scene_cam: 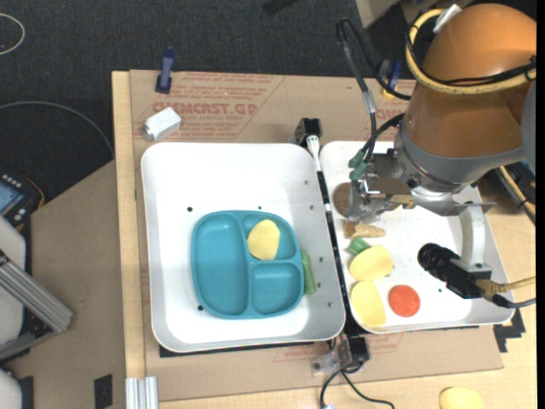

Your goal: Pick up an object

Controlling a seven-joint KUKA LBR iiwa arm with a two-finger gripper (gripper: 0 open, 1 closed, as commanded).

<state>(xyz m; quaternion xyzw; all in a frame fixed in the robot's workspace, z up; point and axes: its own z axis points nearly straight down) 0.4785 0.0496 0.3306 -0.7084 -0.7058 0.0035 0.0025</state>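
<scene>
While end effector [364, 192] hangs over shallow white bin [430, 228], opening cannot be told.
Best centred on brown round object [342, 201] before descending.

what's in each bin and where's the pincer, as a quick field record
left bin: teal divided plastic tray, yellow oval piece in its upper right compartment
right bin: two yellow rounded pieces, red round disc, near its front edge
pincer: over right bin's far left part
grasp: cannot tell
</scene>
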